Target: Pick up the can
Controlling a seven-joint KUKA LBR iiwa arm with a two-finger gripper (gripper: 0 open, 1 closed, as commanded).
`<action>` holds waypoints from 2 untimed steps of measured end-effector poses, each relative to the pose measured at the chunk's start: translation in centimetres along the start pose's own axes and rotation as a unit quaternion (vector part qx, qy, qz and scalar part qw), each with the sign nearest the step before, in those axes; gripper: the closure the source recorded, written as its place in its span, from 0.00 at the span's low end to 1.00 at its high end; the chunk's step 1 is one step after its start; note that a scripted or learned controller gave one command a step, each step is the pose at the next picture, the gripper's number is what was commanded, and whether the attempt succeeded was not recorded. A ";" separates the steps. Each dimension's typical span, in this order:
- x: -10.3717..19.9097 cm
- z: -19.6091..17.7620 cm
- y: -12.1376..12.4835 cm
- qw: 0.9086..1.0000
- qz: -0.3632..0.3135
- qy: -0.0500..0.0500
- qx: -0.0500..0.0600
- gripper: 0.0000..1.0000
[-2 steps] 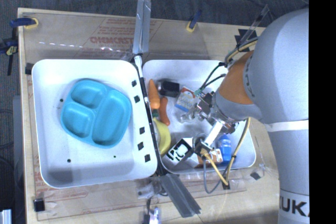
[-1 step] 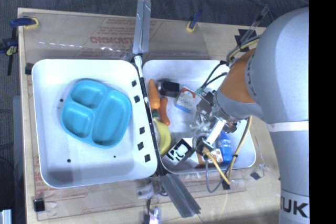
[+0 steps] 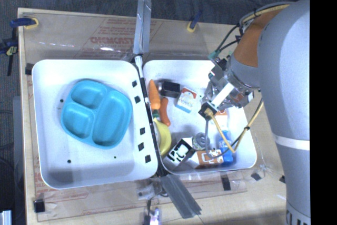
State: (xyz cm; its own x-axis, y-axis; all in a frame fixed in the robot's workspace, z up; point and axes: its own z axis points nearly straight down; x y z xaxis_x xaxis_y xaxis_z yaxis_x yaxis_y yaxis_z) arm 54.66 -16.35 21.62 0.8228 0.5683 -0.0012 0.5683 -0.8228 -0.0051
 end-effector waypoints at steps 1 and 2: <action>0.0 0.0 0.0 1.000 0.000 0.000 0.000 0.00; -0.5 11.2 -0.7 1.000 0.026 -0.001 0.001 0.00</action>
State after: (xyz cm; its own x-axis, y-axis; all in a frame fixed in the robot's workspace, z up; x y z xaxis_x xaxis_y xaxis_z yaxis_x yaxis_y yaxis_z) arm 53.83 -16.01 10.43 0.8508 0.5254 -0.0042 0.5254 -0.8508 -0.0077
